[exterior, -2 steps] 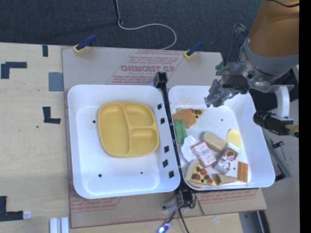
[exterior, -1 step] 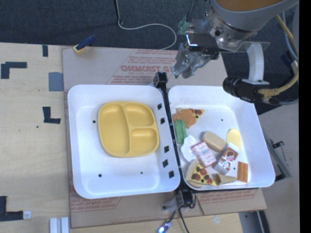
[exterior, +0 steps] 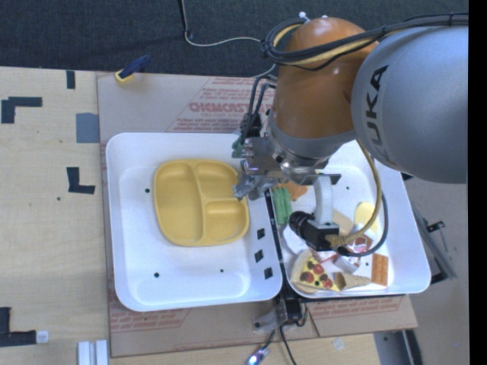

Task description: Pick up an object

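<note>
A yellow divided plate point(exterior: 199, 202) lies in the left bin point(exterior: 137, 280). My gripper point(exterior: 249, 182) hangs low over the wall between the two bins, right at the plate's right rim. The orange wrist band and grey arm above it cover much of the right bin point(exterior: 415, 249). Just right of the gripper a green item point(exterior: 281, 204) and a small orange piece point(exterior: 298, 191) peek out from under the wrist. Nothing can be seen held by the gripper.
Along the front of the right bin lie a toy pizza slice point(exterior: 316, 272), an orange-brown block point(exterior: 379, 268), a small red and white item point(exterior: 358, 243) and a pale yellow piece point(exterior: 366, 214). Cardboard lies under both bins.
</note>
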